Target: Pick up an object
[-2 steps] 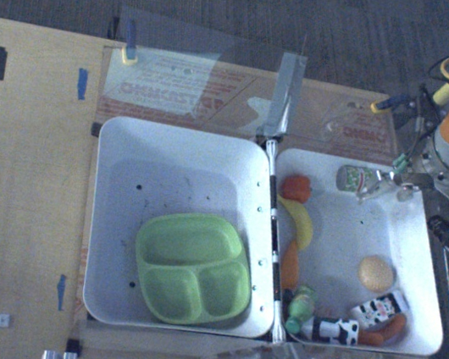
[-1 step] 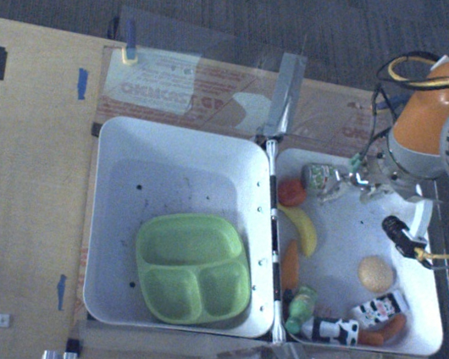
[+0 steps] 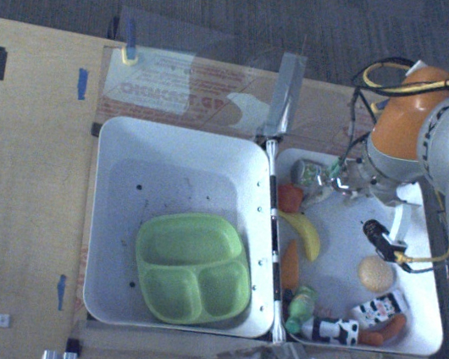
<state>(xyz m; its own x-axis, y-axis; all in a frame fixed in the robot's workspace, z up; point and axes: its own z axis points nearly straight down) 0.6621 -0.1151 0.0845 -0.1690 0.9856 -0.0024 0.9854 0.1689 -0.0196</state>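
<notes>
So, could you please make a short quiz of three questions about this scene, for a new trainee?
1. True or false: the green divided plate lies in the left bin.
2. Multiple choice: which thing lies nearest the gripper? A) the banana B) the red block C) the round beige ball
3. Fill in: the carrot lies along the ____ wall of the right bin, just below the banana in the camera view.

Key: 1 true. 2 B, the red block sits just below the gripper at the bin's upper left corner. 3 left.
</notes>
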